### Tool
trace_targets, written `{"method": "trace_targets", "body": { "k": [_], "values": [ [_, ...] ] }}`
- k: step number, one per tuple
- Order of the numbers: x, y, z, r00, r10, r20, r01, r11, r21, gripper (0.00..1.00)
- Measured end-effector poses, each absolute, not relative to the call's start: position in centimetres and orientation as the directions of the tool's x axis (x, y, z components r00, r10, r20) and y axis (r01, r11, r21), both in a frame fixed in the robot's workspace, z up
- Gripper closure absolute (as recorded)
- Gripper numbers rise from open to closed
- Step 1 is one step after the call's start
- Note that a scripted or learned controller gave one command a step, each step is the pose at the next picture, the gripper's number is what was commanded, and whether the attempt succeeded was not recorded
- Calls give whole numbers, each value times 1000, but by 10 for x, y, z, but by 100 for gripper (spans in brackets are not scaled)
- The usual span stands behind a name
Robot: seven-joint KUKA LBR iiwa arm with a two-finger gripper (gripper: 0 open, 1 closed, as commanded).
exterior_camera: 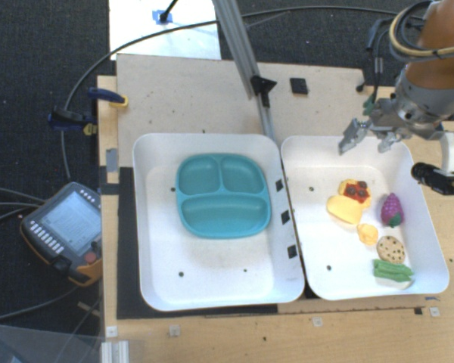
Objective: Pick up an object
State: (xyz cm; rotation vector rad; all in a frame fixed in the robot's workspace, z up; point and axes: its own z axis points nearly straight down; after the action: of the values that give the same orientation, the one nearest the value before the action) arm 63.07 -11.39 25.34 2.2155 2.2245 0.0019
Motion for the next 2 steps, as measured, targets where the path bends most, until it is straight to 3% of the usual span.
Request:
{"method": "trace_targets", "body": {
  "k": [2],
  "values": [
    [629, -117, 132, -1, 1000, -1, 1000, 1, -2, 0]
  ]
}}
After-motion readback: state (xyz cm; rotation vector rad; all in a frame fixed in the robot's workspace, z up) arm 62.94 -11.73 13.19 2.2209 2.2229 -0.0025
